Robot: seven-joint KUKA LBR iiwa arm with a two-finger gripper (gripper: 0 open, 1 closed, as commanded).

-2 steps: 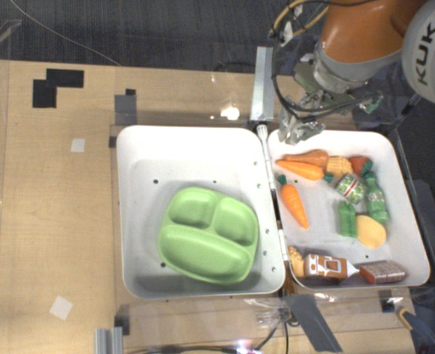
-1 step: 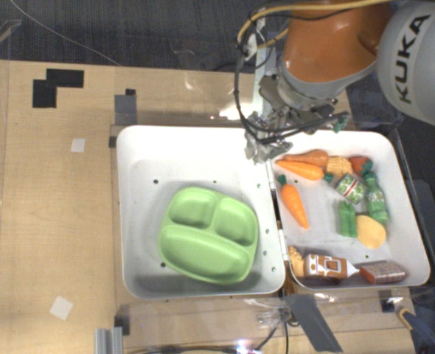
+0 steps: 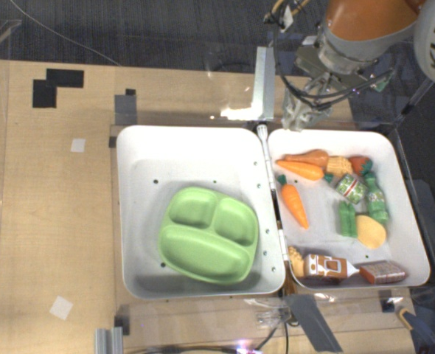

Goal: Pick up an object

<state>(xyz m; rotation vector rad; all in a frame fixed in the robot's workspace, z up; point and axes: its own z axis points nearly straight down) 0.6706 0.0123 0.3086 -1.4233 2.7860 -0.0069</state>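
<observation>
Objects for picking are gathered in the right shallow white bin point(image 3: 413, 220): two orange plastic carrots point(image 3: 296, 203), a yellow lemon-shaped toy point(image 3: 371, 231), green packets point(image 3: 348, 218), a brown bottle point(image 3: 324, 268) and a dark red block point(image 3: 382, 273). A green divided plastic tray point(image 3: 209, 234) is seen in the left white bin point(image 3: 140, 198). The pincer point(image 3: 297, 114) is held above the right bin's far edge over the wooden table point(image 3: 48, 220); nothing is seen between its fingers, and whether they are wide or narrow cannot be told.
</observation>
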